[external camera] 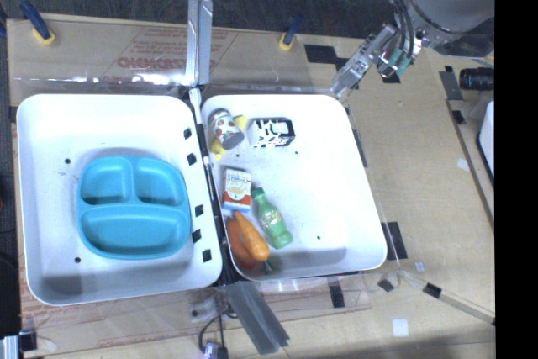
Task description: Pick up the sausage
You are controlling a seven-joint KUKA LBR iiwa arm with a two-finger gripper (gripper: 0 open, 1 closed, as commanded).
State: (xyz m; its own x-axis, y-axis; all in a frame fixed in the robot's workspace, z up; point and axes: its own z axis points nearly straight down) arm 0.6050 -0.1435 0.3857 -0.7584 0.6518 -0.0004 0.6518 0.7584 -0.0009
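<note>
The tool [351, 73], grip state unclear, hangs past the right bin's [353, 181] far corner; the sausage [246, 238] lies diagonally at its near-left corner.

- A blue divided tray [133, 208] lies flat in the left white bin [38, 181], left of the frame's centre, with three compartments.
- The right white bin [336, 181] sits just beside it (their inner walls meet along a dark strip).
- A small can [224, 129] with a red and white label lies in the right bin's upper left corner.
- A black-and-white patterned carton [272, 132] lies just right of the can.
- A small printed box [237, 188] sits below the can, by the bin's left wall.
- A green bottle [271, 219] lies tilted, touching that box's lower right corner.
</note>
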